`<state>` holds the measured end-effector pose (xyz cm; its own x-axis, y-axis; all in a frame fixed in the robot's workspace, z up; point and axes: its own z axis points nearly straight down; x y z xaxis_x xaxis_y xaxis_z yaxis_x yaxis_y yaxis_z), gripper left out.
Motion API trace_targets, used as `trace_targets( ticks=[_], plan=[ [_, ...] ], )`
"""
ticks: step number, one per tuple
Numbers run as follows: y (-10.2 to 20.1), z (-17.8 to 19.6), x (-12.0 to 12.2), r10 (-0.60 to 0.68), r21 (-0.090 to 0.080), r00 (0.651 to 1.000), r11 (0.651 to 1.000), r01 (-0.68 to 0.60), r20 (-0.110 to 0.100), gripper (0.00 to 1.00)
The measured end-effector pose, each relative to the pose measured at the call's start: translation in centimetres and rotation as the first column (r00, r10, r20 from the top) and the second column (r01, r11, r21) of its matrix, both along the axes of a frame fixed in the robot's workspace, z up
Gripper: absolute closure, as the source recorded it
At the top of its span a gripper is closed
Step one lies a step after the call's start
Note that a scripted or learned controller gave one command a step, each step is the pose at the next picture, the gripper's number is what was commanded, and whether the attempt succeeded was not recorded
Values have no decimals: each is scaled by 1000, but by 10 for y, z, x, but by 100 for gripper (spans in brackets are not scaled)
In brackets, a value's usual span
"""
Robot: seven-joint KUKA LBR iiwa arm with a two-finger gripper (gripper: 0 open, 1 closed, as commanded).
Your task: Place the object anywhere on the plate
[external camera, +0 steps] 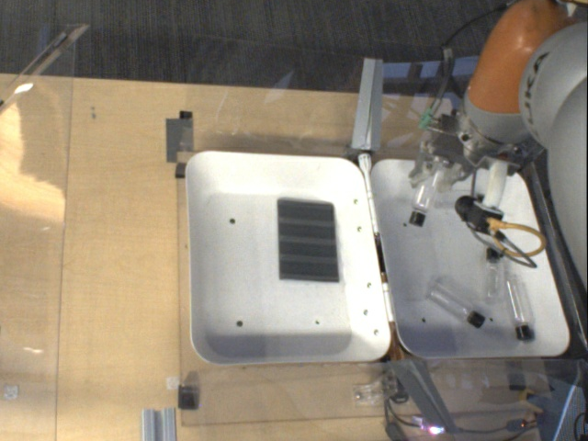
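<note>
Plate (308, 240): dark, ribbed, rectangular — flat at centre of left bin (211, 246)
Gripper (441, 175): over right bin (551, 333) toward 11 o'clock; finger state cannot be told
Clear tubes: one (421, 200) hanging just below gripper; two more (457, 304), (516, 312) lying toward 5 o'clock — black-capped

There are two white bins on the bench: one on the left (211, 274) and one on the right (551, 333). The left bin has one dark plate (308, 240) with ridges lying in it. The right bin has three clear tubes with black caps: one far (421, 198), near the arm, one near (457, 303) and one near on the right (517, 310). There is one robot arm (528, 58) with one gripper (443, 159).
</note>
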<state>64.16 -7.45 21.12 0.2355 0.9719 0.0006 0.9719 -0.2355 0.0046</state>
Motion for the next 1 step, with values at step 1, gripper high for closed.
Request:
trace_targets(
  ticks=[1],
  plan=[
    [92, 31, 26, 460, -3, 888, 888, -460, 2, 100]
  ],
)
